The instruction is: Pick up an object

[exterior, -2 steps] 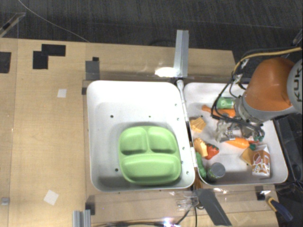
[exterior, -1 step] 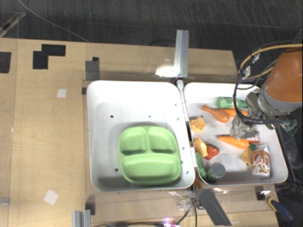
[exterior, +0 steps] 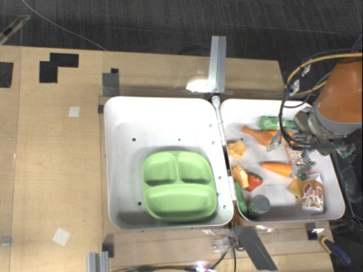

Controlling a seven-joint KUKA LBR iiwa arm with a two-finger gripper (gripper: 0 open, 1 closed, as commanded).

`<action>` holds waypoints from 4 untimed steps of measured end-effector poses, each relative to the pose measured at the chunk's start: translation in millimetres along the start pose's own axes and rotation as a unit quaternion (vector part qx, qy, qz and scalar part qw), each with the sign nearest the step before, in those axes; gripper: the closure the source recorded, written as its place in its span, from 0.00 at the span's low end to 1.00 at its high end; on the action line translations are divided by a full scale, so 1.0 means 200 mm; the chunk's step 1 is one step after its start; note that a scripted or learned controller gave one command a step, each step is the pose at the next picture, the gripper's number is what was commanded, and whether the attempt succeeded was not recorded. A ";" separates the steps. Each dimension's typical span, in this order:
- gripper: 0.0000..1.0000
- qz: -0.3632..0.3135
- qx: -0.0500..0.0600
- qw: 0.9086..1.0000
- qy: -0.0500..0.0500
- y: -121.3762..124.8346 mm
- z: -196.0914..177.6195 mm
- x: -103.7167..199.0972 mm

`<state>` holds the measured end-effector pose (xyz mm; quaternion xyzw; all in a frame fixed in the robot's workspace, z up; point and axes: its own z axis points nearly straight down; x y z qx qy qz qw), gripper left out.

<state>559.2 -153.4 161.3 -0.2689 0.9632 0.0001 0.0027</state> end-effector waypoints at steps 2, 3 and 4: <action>0.00 -0.028 0.002 1.000 -0.004 0.11 0.37 -0.51; 0.00 -0.051 0.004 0.999 -0.003 0.02 0.36 -0.22; 0.00 -0.006 -0.001 1.000 -0.003 -0.40 0.38 -0.22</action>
